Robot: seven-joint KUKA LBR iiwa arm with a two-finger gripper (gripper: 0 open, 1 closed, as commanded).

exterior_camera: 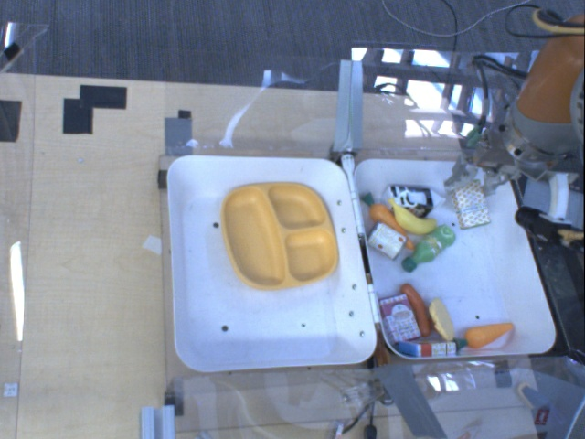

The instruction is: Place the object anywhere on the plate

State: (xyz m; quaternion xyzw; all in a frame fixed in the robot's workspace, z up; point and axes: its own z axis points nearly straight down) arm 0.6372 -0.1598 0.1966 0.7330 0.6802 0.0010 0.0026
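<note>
Item: packet [473, 205], a small flat square, pale with a fine dotted print, lying or hanging at the top right of the right bin [521, 282]; we cannot tell whether it rests on the bin floor.

Handling, as we judge it: light, thin, probably a stiff card or foil sachet, little to crush. It offers only edges, so we would take it across one edge or corner; flat on the floor it would be hard to get under.

Pincer [477, 174]: at the packet's upper edge, touching or just above it. We cannot tell whether it is apart, together or clamped on the packet.

Destination: yellow plate [279, 233], three compartments, in the left bin [196, 337] on the desk [82, 245], well apart from the packet.

Other stock, right bin: banana [413, 221], carrot [489, 336], green bottle [430, 246], red box [399, 317].
</note>
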